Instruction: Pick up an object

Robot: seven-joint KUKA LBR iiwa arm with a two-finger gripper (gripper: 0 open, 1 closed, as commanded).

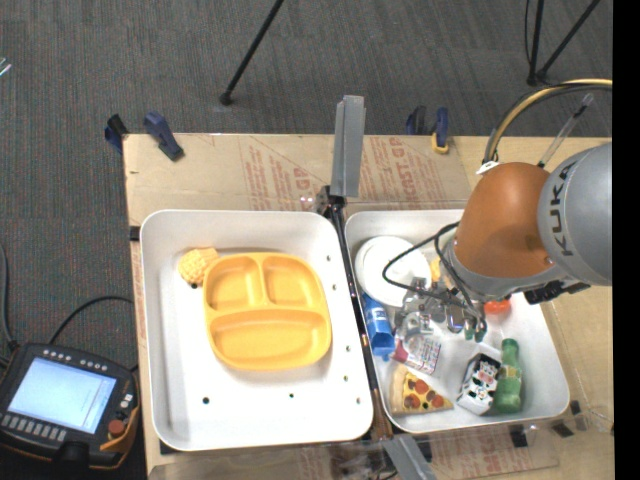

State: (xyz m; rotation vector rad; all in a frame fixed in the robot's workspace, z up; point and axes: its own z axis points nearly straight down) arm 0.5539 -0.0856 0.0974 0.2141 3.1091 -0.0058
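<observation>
My gripper (pixel 432 320) hangs low over the middle of the right bin (pixel 553 353), under the orange band of the arm (pixel 510 233). Directly below and around it lie a blue can (pixel 378 329) and a small pink-and-white packet (pixel 421 353). A pizza slice (pixel 418 393) lies near the bin's front edge. To its right are a white-and-black toy carton (pixel 481 383) and a green bottle (pixel 509 378). A white plate (pixel 385 263) sits at the bin's back left, partly under the arm. A small red piece (pixel 497 306) shows beside the wrist.
The left bin (pixel 165 368) holds a yellow divided tray (pixel 267 308) and a small yellow corn-like toy (pixel 196 264) at its back left. A grey post (pixel 348 153) stands behind the gap between the bins. A teach pendant (pixel 65 398) lies off the bench, front left.
</observation>
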